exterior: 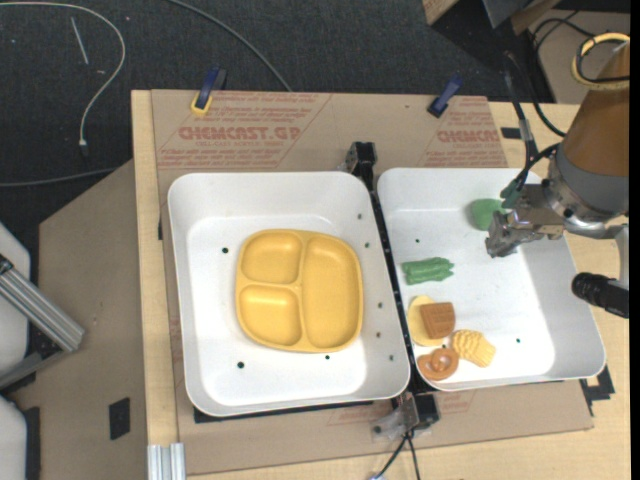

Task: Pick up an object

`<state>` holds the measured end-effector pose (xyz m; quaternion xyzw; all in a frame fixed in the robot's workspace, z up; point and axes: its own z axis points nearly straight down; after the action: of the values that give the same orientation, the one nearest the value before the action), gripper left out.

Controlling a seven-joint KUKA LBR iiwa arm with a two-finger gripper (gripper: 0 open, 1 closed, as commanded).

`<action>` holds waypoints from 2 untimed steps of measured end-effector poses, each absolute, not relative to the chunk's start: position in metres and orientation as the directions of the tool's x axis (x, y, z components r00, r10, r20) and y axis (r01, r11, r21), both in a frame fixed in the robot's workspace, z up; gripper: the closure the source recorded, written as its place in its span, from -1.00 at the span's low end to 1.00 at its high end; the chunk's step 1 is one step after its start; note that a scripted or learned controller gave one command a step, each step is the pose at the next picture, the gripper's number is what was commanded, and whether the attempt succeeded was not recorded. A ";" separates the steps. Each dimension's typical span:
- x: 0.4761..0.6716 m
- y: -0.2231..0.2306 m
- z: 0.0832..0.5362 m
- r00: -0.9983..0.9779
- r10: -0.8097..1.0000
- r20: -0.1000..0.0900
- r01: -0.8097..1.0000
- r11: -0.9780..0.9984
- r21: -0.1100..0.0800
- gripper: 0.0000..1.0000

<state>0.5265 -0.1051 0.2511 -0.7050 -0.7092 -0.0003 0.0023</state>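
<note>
In the right bin (pixel 545 308) lie several small play-food pieces. A green piece (pixel 428 269) rests near the bin's left wall. A second green piece (pixel 484 211) sits at the upper middle, partly hidden by the arm. Near the front left corner are a brown cube on a pale yellow slice (pixel 435 321), a yellow ridged piece (pixel 474 348) and an orange ring-shaped piece (pixel 438 364). My gripper (pixel 502 240) hangs low over the bin's upper middle, just right of and below the second green piece. Nothing shows between its fingers.
The left bin (pixel 200 268) holds a yellow three-compartment plate (pixel 299 290). Black clamps sit between the bins at the back (pixel 361 156) and front (pixel 415 411). Blue clips (pixel 208 90) hold the cardboard base. Cables run at the right behind the arm.
</note>
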 end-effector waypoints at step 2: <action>0.512 -0.003 0.247 -0.006 1.000 0.004 1.000 0.006 -0.004 1.00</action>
<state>0.5115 -0.0033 0.2468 -0.7050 -0.7092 0.0002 0.0027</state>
